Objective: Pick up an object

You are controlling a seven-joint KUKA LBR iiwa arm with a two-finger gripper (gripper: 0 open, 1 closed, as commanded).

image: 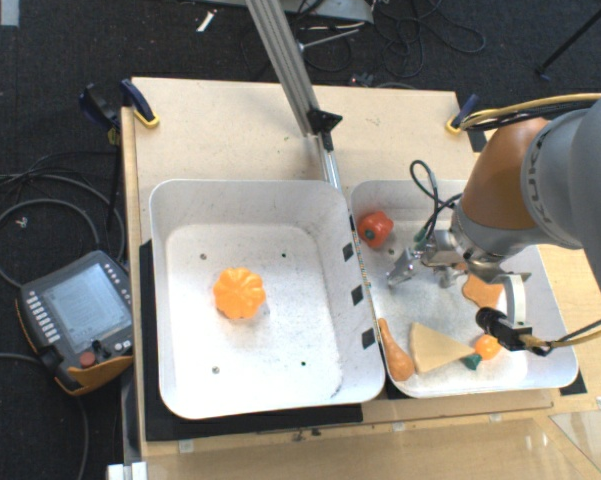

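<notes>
We are looking down on the table (240, 128) w/ two white bins side by side. Landmark = the divider where the bins are meeting. Left bin (170, 208): an orange pumpkin-shaped toy (239, 293) is sitting well left of the divider, about mid-bin. Right bin (555, 363): a red tomato-like toy (375, 228) is lying just right of the divider, toward the far end; an orange carrot-like piece (395, 353) is resting right beside the divider at the near end; a pale yellow wedge (440, 348) is lying next to it, further right. A small orange and green bit (483, 350) is touching the wedge's right tip. The arm (540, 183) is reaching in over the right bin, end effector (410, 265) hanging right of the divider, btwn tomato and wedge. We cannot tell how wide it is standing; nothing is showing in its grip.
</notes>
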